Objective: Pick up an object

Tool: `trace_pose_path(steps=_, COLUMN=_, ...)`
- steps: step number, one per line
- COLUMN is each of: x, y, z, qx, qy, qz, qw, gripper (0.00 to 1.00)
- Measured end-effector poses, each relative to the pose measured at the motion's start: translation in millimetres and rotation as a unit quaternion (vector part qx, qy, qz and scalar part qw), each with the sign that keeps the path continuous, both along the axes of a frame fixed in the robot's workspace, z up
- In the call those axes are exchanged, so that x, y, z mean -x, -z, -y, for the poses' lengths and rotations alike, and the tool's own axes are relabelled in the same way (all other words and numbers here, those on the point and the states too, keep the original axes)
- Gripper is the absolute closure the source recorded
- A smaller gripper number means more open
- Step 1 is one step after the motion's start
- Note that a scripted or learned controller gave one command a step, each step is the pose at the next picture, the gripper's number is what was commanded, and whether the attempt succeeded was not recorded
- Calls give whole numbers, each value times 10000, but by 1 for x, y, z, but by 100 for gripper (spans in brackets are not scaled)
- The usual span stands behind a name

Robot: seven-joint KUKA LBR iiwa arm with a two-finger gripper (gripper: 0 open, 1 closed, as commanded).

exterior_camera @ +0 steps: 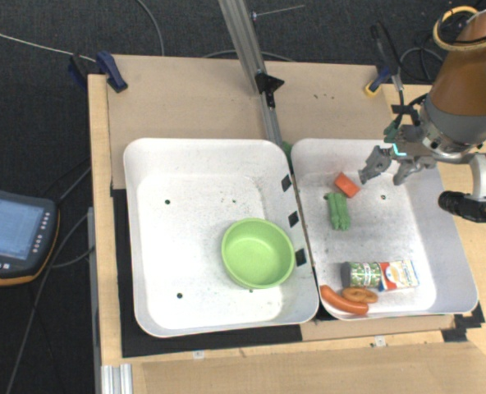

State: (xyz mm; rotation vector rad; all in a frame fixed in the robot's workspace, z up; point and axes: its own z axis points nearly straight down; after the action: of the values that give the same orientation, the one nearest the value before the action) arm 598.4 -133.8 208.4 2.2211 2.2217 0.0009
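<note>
My gripper (391, 169) hangs over the upper right part of the right bin (440, 245), fingers spread open with nothing between them. Just left of it lies a small orange block (346, 185). Below that block a green toy (338, 211) lies lengthwise. Near the bin's front edge a small carton with a green and red print (380, 275) lies on its side. A red sausage-shaped toy (344, 300) with an orange piece on it rests at the front left corner. A light green bowl (258, 254) stands in the left bin (185, 220).
A grey metal post (245, 39) slants down to the divider between the bins. Blue clamps (112, 71) hold the board's back corners. A handheld pendant (13, 232) lies off the bench at the left. Black clips (293, 218) sit on the bins' shared edge.
</note>
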Motion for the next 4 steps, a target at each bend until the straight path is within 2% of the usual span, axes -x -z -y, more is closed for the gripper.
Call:
trace_pose_path(steps=1, x=0, y=0, z=0, qx=0, qy=0, qz=-1, qw=10000, gripper=0)
trace_pose_path(steps=2, x=5, y=62, z=2, qx=-2, qy=2, qz=-26, qw=10000, gripper=0)
trace_pose_path(steps=3, x=4, y=112, z=1, qx=1, qy=0, qz=0, qw=10000, gripper=0)
trace_pose_path(steps=4, x=3, y=100, z=1, qx=0, qy=-3, qz=17, qw=10000, gripper=100)
